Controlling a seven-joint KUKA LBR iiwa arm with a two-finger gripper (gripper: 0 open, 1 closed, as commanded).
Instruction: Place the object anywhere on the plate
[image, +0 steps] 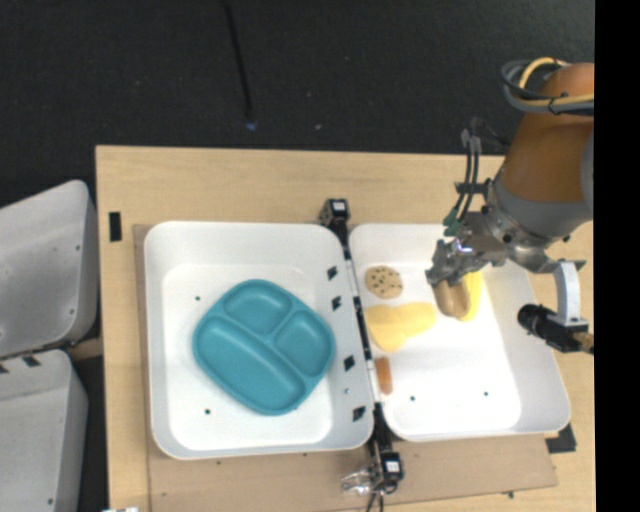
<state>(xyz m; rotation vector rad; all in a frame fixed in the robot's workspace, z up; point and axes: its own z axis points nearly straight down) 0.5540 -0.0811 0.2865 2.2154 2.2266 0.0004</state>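
While the jaws (452, 290) sit low in the right bin (520, 400), seemingly closed on a brownish-yellow object (458, 300), the blue plate (262, 345) waits in the left bin (170, 420), so a weak grip could drop it near the cookie (382, 281)

Gripper (452, 290) tips sit over a tan-brown item (455, 300) & a yellow one (472, 292) behind it; arm hides most of both, so identity unclear. Arm (545, 150) cut off at right edge. Small orange item (384, 375) by bin divider too small to ID.
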